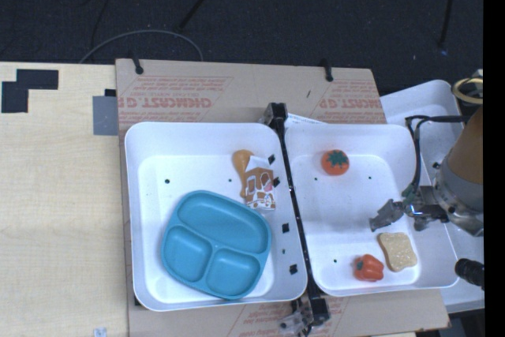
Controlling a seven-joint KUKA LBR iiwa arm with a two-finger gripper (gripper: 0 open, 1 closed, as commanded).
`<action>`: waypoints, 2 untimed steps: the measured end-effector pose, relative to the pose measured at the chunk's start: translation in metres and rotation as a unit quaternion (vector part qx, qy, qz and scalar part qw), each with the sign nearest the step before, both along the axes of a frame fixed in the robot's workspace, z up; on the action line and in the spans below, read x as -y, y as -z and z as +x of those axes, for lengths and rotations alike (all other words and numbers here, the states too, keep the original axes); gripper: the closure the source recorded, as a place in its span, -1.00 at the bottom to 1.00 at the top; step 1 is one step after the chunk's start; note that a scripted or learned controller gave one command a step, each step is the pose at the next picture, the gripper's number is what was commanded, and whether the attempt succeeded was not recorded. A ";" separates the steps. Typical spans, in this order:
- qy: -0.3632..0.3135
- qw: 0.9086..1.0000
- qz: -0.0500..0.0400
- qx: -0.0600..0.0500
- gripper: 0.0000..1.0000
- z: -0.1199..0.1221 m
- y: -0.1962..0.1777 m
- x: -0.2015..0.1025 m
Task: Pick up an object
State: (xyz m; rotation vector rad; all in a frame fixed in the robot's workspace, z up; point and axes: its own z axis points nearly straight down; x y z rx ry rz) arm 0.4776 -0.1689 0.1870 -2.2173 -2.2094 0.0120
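The right bin point(347, 140) holds a red tomato point(334, 162) near its far side, a red pepper point(368, 267) near its front edge, and a tan slice of bread point(398, 251) beside the pepper. My gripper point(388, 215) hangs low at the bin's right side, just above and left of the bread, nothing visible between its dark fingers. In the left bin point(150, 170) lie a blue divided plate point(215, 244), a small brown-and-white carton point(259, 190) and an orange-brown piece point(241, 161) behind it.
A black divider clamp point(289, 201) runs between the two bins. Cardboard point(237, 95) lies under the bins. The arm's body point(465, 170) and cables stand along the right bin's right wall. A wooden bench top point(55, 201) stretches left.
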 end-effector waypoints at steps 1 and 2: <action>-0.001 1.000 -0.001 0.006 -1.00 0.003 -0.005 0.000; -0.001 1.000 0.000 0.003 -1.00 0.002 0.051 0.009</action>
